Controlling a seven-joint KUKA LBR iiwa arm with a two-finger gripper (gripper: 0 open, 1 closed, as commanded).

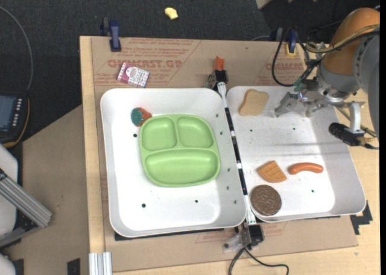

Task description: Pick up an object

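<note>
right bin [338,204]: bread [253,102], cracker [272,172], sausage [306,169], cookie [266,199] | left bin [120,195]: green tray [178,150]

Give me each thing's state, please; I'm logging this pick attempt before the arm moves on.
Gripper: over the right bin's far edge, nothing seen between its fingers.
Bread slice: flat, right bin's far left corner.
Sausage: lying flat in the right bin.
Orange cracker: flat, beside the sausage.
Brown cookie: flat, right bin's near edge.
Green tray: upright in the left bin.
Small toy: by the tray's far left corner.
</note>
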